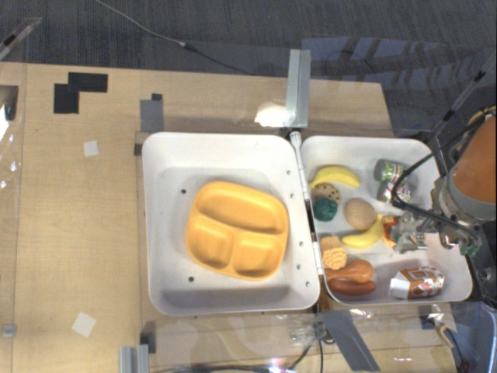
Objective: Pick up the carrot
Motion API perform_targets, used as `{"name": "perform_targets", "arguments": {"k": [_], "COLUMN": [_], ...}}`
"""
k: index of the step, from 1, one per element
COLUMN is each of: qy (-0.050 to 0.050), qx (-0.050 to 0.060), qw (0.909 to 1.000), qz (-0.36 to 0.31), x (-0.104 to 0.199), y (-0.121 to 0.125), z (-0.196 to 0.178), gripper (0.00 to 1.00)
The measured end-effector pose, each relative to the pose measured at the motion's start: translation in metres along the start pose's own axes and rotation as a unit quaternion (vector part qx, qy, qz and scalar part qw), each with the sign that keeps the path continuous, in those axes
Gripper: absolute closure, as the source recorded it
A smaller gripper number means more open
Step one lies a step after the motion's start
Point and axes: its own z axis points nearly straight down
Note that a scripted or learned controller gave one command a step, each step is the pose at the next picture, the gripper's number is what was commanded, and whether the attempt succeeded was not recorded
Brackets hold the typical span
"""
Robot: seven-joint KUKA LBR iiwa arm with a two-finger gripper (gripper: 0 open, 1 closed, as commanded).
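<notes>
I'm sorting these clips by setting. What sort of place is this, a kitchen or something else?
Most likely a robotics lab bench, not a kitchen: two white bins sit on a wooden bench, one holding a yellow divided tray, the other toy food such as a banana, with cables trailing above.

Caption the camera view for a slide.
Gripper over the right bin of toy food; yellow tray in the left bin.
</notes>
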Motion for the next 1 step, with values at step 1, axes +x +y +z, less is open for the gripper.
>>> {"name": "perform_targets", "arguments": {"k": [1], "qy": [-0.001], "qx": [0.001], "qw": [0.9966], "qz": [0.083], "x": [-0.0166], "y": [-0.0058], "z": [-0.0280], "gripper": [1.00]}}
